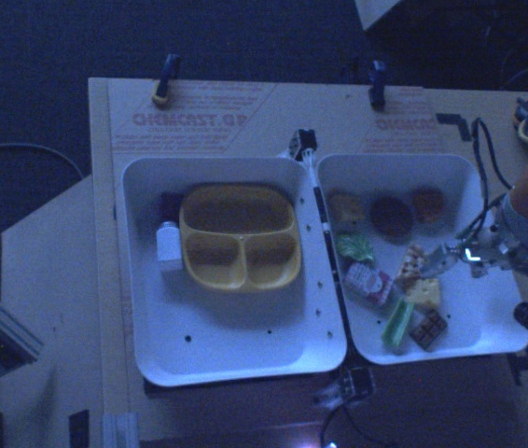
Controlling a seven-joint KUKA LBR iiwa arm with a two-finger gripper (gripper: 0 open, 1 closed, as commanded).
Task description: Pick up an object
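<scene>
The right bin (460, 171) holds several small food toys. Three brown round pieces lie along its far side (345, 208) (391, 217) (428, 203). Nearer lie a green leafy piece (355, 246), a pink packet (368, 283), a yellow cheese wedge (423, 293), a green stick (397, 323) and a brown waffle square (428, 329). My gripper (437, 261) reaches in from the right, low over the bin. Its tip is beside a small mixed-colour piece (411, 263), just above the cheese wedge. The light is dim and nothing is visibly held.
The left bin (143, 278) holds a yellow divided plate (241, 236) and a small white bottle (169, 243) at the plate's left. A ridge (327, 250) separates the bins. Cables (483, 157) run along the right bin's far right side.
</scene>
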